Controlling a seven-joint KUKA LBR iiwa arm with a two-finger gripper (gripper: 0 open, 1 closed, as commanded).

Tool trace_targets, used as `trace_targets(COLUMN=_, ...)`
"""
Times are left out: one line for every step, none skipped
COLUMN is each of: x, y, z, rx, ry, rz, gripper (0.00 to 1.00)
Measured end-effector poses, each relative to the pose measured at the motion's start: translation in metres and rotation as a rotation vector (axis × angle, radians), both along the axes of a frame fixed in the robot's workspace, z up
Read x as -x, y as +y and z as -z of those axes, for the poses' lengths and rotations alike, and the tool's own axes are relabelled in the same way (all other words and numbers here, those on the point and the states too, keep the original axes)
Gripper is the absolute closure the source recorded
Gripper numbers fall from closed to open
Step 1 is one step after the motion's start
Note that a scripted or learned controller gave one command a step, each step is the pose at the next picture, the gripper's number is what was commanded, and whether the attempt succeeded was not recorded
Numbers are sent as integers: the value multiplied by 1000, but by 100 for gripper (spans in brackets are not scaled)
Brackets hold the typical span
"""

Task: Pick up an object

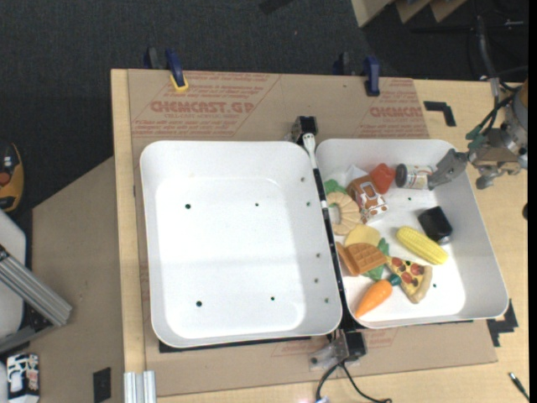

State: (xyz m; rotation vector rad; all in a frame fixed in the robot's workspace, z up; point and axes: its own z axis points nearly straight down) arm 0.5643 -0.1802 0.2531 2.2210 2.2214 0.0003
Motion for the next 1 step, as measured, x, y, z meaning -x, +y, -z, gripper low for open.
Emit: trace_targets(x=47, y=14, z=175, rx=-3, ry=7, rz=2, gripper=0)
